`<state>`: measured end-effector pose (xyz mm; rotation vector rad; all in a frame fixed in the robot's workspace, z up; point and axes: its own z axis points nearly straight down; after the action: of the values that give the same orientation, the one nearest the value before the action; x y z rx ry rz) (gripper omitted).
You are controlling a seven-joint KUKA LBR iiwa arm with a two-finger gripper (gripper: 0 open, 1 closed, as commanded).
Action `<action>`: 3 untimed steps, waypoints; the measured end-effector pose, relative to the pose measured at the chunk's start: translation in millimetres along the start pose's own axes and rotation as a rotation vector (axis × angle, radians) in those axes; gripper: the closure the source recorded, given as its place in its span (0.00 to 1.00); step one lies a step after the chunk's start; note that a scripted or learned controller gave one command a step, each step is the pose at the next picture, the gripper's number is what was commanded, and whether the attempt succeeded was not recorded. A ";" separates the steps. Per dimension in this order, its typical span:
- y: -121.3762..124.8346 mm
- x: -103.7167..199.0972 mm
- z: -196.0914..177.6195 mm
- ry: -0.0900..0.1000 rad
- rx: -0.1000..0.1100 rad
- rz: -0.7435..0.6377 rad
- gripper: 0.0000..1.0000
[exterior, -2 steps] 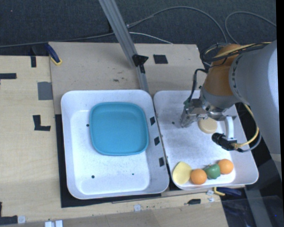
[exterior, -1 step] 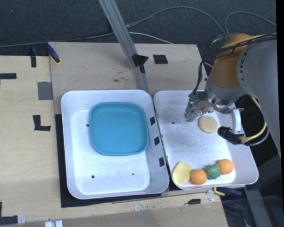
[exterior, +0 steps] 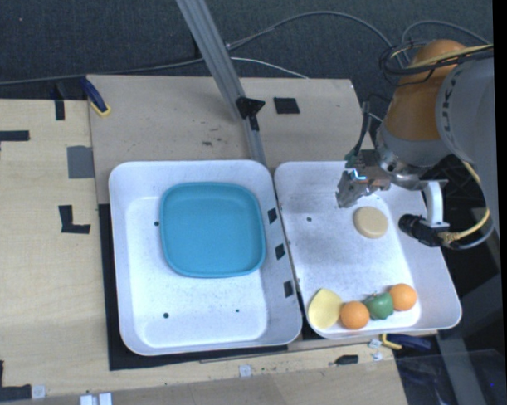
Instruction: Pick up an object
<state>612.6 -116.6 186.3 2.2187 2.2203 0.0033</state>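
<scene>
target candidate: beige disc (exterior: 371, 222), lying flat in the right bin (exterior: 321, 245), upper right part of the bin floor
disc vs tool: just below and right of the end effector (exterior: 350, 188); looks just beside it, can't tell if touching
end effector: hanging over the top of the right bin, near its back rim; jaw state can't be read from this angle, nothing seen between them
arm: grey KUKA arm (exterior: 465, 90) coming in from the right, orange band (exterior: 416, 100) above the wrist, black cables (exterior: 422, 50) looped around it
other objects, right bin: a row along the near rim. yellow piece (exterior: 324, 308) at the left, orange ball (exterior: 354, 315) just beside it, green item (exterior: 379, 306) next, second orange ball (exterior: 403, 297) at the right end
row spacing: the four look touching or nearly so; well apart from the disc
left bin (exterior: 139, 243): holds a blue square plate (exterior: 212, 228), lying flat, toward the back and centre
bins: side by side, rims touching in the middle
desk (exterior: 39, 246): light wood, black tape marks (exterior: 70, 219) on the left part
pole: grey metal strut (exterior: 220, 70) slanting down from the top edge to the back rims where the bins meet
background: dark carpet (exterior: 65, 38) behind the desk, thin cable (exterior: 314, 25) running across it
</scene>
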 end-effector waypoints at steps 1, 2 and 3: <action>0.4 0.1 -18.6 0.000 0.002 0.000 1.00; 7.1 56.3 -30.4 0.002 0.003 -0.004 1.00; 24.5 116.0 -28.8 0.002 0.004 -0.005 1.00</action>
<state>636.9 -0.5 215.1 2.2161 2.2282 0.0008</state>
